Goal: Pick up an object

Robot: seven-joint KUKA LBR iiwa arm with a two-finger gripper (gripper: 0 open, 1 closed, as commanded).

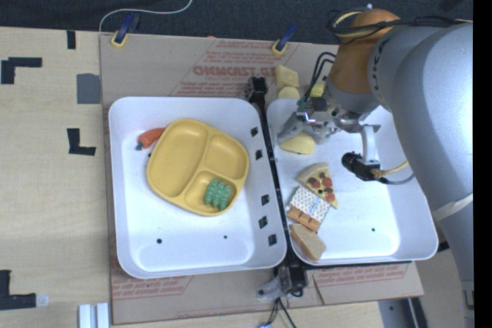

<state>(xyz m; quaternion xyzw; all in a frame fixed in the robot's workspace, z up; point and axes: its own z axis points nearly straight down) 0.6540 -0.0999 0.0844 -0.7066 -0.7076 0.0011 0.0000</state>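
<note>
My gripper hangs low over the far left part of the right bin. Just below it lies a pale yellow piece of toy food, touching or nearly touching the gripper. Whether it is held cannot be seen. Further toward the near edge lie a pizza slice, a checked cracker-like piece and a tan bread wedge. Two more pale yellow pieces sit past the bin's far rim on the cardboard.
The left bin holds a yellow divided plate with a green item in one compartment, and an orange carrot beside the plate. The grey arm covers the right bin's far right side. A black divider runs between the bins.
</note>
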